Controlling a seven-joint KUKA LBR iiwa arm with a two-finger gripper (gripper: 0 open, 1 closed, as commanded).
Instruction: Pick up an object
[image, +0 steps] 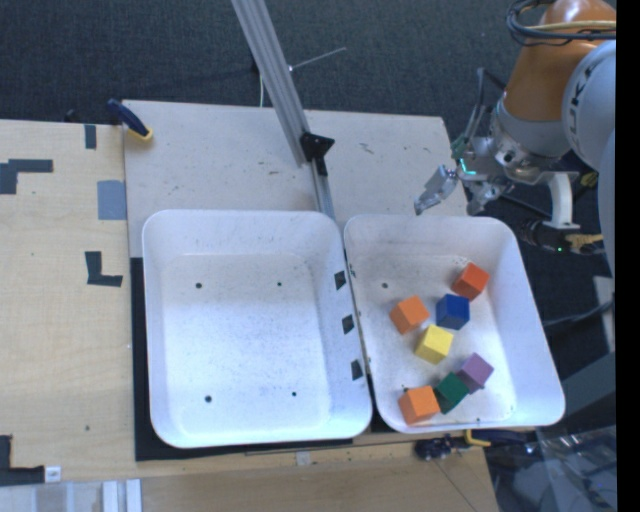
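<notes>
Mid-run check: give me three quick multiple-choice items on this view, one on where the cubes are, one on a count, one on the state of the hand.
1. The small coloured cubes lie in:
A. the left bin
B. the right bin
C. both bins

2. How many orange cubes?
A. one
B. two
C. three

3. The hand is:
A. above the far rim of the right bin, carrying nothing
B. down among the cubes
C. over the left bin with a cube

Key:
1 B: all seven cubes, such as the yellow cube, sit in the right-hand shallow white bin.
2 C: orange cubes at.
3 A: the hand hangs by that rim, no cube at it.
</notes>
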